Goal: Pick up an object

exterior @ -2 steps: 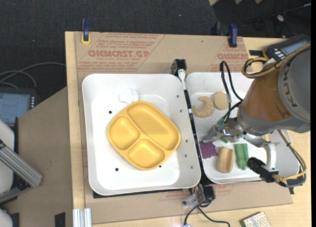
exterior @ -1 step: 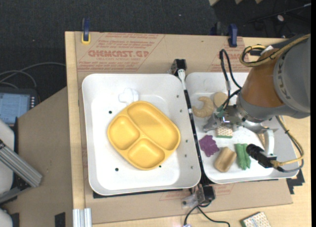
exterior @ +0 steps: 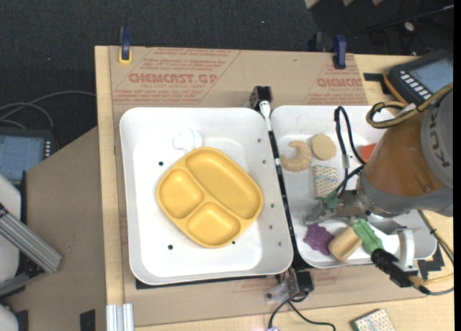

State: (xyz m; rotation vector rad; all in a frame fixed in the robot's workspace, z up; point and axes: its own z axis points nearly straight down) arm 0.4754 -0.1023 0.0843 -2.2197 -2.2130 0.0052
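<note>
Though hand (exterior: 333,209) state unclear, open room in left bin (exterior: 137,200) w/ yellow tray (exterior: 209,196) mid-floor.

- One fixed camera looks down at a slant on the left bin (exterior: 137,200), from well above.
- Right bin (exterior: 288,117) lies just beside it.

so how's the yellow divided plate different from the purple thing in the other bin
The yellow plate lies in the left bin; the purple object lies in the right bin. The plate is far larger, covering much of its bin's floor, while the purple object is small. The plate has three smooth compartments; the purple object is lumpy and irregular. The plate lies alone; the purple object is crowded by other items near the arm. Both rest on white bin floors.
</note>
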